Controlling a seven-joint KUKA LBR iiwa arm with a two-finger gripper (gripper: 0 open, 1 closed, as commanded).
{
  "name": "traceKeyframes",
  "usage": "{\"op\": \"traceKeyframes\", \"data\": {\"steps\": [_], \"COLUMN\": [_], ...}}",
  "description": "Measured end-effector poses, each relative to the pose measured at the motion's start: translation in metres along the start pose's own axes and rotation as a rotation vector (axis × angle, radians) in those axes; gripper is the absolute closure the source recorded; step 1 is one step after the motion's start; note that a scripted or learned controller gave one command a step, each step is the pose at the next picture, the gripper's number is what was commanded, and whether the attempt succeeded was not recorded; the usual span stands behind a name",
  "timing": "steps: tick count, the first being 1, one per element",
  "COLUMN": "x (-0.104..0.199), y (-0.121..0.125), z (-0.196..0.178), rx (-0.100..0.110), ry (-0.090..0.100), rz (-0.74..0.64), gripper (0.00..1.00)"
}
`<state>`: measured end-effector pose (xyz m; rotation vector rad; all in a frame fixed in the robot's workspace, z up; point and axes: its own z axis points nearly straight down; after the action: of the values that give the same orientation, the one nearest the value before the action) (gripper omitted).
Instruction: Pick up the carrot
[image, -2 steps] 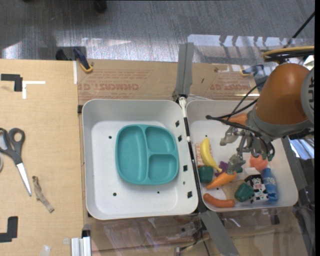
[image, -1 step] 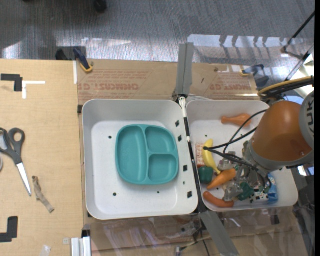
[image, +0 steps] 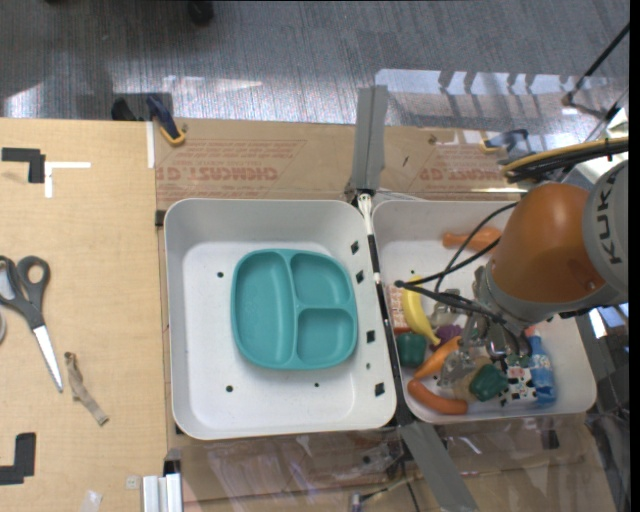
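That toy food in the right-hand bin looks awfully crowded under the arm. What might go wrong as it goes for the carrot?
1. The orange carrot lies wedged among a banana, a green piece and other toys, so the gripper may well catch a neighbour instead.
2. Several orange things share the right bin: one near its front edge, another at its back. The program might choose the wrong one.
3. The carrot lies tilted, so it may slip.
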<state>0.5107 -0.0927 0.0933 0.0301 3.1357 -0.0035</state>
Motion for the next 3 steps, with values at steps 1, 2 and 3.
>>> {"op": "traceKeyframes", "data": {"steps": [1,2,3], "x": [0.013,0.023,0.022], "y": [-0.004,-0.002,-0.002], "z": [0.001,0.001,-0.008], "rx": [-0.002,-0.002,-0.001], "ry": [0.004,0.004,0.002], "rz": [0.057,0.364,0.361], "gripper": [0.0,0.0,1.0]}}
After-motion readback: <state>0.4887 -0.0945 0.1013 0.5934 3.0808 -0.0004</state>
